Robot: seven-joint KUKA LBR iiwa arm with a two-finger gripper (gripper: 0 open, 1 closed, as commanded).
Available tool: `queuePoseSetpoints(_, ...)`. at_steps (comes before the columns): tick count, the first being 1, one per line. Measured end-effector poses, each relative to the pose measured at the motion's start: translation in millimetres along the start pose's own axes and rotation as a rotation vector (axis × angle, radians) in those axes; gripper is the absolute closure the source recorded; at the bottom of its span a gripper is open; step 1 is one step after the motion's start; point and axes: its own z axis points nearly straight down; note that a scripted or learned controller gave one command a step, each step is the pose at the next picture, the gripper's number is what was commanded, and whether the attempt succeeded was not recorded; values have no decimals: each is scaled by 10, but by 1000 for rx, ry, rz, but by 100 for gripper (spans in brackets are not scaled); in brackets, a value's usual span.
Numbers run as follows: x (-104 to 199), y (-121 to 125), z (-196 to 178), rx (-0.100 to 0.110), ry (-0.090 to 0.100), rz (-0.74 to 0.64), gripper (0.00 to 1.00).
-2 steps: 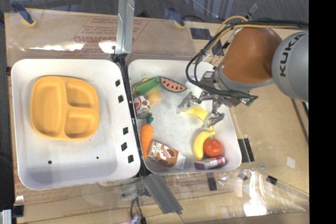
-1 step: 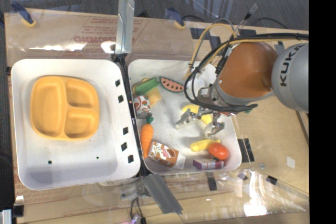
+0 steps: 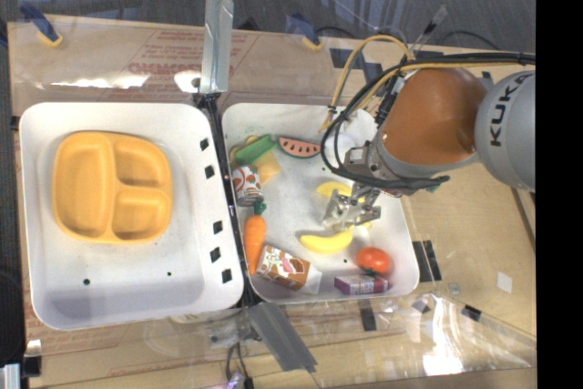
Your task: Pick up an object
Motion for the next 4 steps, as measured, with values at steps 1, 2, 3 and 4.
queuePoseSetpoints(1,1,2,3,-1,0,0,0)
queuePoseSetpoints(2,29,-42,-235,2,0,125,0)
queuePoseSetpoints(3,-5,-92,127,-6,2,166,0)
queuePoseSetpoints(4,-860,-134,88,6,2,320,0)
